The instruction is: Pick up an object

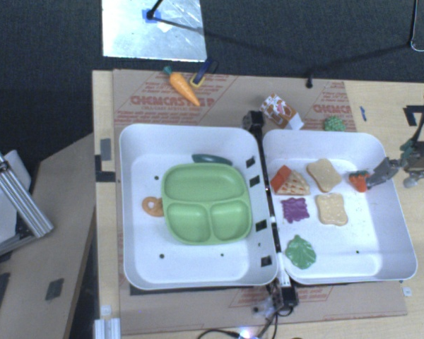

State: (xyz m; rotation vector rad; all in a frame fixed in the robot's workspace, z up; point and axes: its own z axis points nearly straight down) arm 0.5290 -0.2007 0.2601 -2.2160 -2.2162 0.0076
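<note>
Tabletop (106,189): tan surface bearing two shallow white bins side by side on a printed cardboard sheet
Near right: a green leaf-shaped piece (300,251) lies at the near left of the right bin (392,249)
Right bin, middle: a purple piece (295,209) just left of a pale bread slice (331,209); farther back, a triangular pizza-like slice (290,183) touches a red-orange piece (280,174), with a second bread slice (324,174) to their right
Task object: a small orange-red object (358,181) sits at the right bin's far right edge
Gripper (371,179): reaches in from the right, its dark tips right against the orange-red object; whether it is clenched on it or released, I cannot tell
Left bin (138,260): holds a green divided plate (206,202), with a small orange ring (153,207) just left of it and a dark green item (212,159) peeking out behind its far rim
Far tabletop: a toy carrot (184,87) beyond the left bin, a small patterned carton (278,110) and a green lump (333,124) beyond the right bin
</note>
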